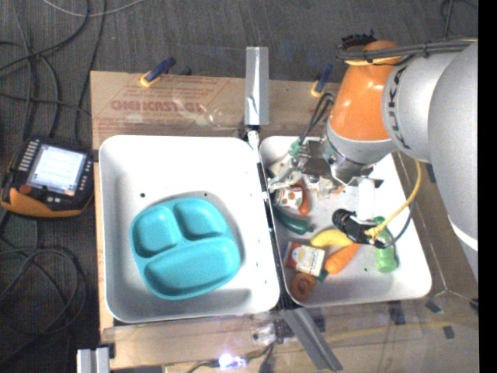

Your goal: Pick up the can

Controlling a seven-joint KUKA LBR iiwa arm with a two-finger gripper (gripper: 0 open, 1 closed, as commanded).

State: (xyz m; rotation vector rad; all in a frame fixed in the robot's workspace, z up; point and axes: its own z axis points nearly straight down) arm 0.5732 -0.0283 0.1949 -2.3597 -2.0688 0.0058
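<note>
In the right shallow white bin point(411, 282), nearest the camera, lie a brown round piece point(301, 287), an orange carrot point(342, 259) and a yellow banana point(332, 238). Farther back, the red-and-white printed can point(290, 197) lies just beside the grey gripper point(299, 169); whether anything is held cannot be told.

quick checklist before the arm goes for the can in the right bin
1. Can located: cannot tell; a red-and-white object near the right bin's left wall may be it.
2. Gripper over that object: ok, it hangs just above it.
3. Object held: not ok, nothing seen between the fingers.
4. Clutter nearby: not ok, the banana, carrot and carton crowd that side.
5. Left bin's teal tray: ok, apart from the work.
</note>
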